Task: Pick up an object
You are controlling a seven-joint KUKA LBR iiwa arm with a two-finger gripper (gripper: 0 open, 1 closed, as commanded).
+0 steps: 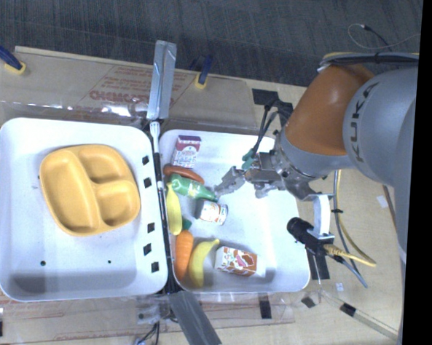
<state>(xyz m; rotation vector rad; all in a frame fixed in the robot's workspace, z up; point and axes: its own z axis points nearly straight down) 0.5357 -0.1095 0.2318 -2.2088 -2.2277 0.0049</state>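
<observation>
White plastic forms the two shallow bins we see side by side on the tabletop. The left bin holds a yellow sectioned tray. The right bin holds a cluster of small items along its left side: a red and white carton at the top, a red sausage-like piece below it, a green bottle, a small can, a yellow banana, an orange carrot, a second banana and a flat brown and white packet. The grey arm with its orange band reaches in from the right. Its gripper hangs over the middle of the right bin, the fingers set narrowly apart with nothing between them, the tips just beside the green bottle and above the can.
</observation>
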